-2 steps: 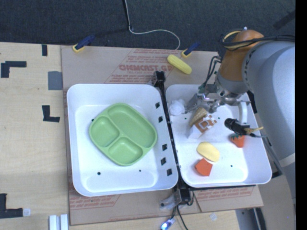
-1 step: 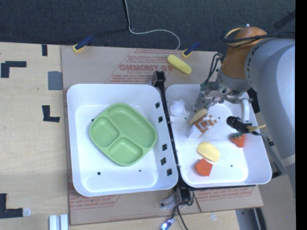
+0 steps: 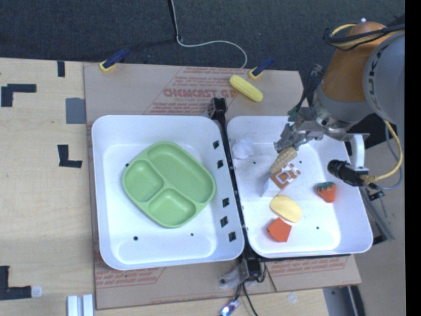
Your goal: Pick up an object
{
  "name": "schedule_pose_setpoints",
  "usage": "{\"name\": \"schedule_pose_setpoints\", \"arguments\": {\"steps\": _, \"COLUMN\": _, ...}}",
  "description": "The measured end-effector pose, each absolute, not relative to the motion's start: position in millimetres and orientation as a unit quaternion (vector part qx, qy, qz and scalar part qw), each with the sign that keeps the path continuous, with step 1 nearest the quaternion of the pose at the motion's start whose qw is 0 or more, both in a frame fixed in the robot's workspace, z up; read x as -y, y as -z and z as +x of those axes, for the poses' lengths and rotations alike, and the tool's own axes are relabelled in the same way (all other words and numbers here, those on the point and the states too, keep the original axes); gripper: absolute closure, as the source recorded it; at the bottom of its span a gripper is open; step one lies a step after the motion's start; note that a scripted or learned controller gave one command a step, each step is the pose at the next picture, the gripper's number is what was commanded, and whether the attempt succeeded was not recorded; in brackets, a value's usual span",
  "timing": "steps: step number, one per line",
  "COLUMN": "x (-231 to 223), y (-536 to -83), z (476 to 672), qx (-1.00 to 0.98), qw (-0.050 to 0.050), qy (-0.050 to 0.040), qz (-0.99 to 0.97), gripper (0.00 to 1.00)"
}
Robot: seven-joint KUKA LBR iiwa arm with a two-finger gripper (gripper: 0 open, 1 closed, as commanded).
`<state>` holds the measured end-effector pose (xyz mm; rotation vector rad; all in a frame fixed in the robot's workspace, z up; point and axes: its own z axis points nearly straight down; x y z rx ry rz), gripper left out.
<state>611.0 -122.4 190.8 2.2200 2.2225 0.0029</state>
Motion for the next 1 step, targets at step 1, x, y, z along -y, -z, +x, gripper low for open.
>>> {"name": "schedule_pose_setpoints", "arguments": {"steps": 1, "x": 30.5, "y": -261.5, "z": 561.6, "qx": -0.711, "qw": -0.001, "qy": -0.002, "qz": 0.703, "gripper": 1.0}}
